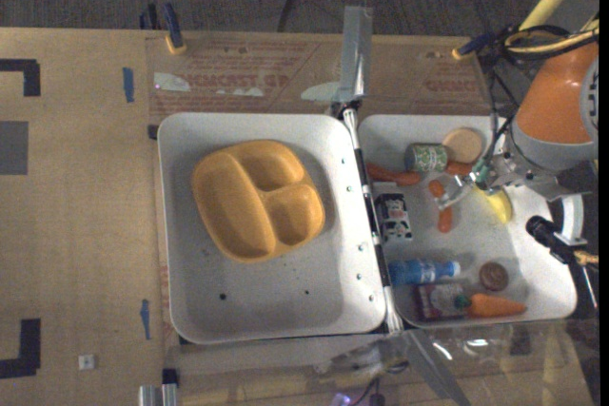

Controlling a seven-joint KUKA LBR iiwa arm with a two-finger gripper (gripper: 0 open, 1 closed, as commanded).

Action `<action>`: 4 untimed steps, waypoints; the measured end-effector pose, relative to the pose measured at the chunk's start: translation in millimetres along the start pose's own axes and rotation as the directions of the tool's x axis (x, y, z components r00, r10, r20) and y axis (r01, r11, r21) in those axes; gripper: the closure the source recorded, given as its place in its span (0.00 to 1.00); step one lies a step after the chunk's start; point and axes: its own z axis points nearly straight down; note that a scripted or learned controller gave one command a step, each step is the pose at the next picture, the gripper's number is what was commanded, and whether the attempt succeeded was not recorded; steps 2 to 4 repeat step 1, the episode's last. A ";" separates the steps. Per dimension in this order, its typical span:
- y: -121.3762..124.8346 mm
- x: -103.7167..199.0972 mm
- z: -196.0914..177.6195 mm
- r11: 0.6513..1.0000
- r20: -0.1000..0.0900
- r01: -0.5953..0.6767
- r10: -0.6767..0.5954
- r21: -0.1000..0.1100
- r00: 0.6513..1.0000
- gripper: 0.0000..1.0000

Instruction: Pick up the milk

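Note:
The milk (392,216) is a small carton with black and white cow patches. It lies in the right bin (547,299), against that bin's left wall. My gripper (463,188) hangs over the upper middle of the same bin, to the right of the milk and a little further back, apart from it. A small orange piece (438,188) lies just left of the gripper tip and a yellow lemon (498,203) just right of it. Nothing shows held in the gripper.
The right bin also holds a green can (426,157), a tan round lid (464,145), carrots (394,175) (444,221) (497,305), a blue bottle (424,272), a brown disc (493,276) and a pouch (436,299). A yellow divided plate (257,198) lies in the left bin (190,299).

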 end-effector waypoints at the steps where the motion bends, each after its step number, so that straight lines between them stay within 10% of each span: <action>1: -45.4 43.9 19.2 0.995 -0.001 0.098 -0.098 -0.001 0.995 0.00; 4: -45.4 43.9 19.2 0.995 -0.001 0.098 -0.098 -0.001 0.995 0.00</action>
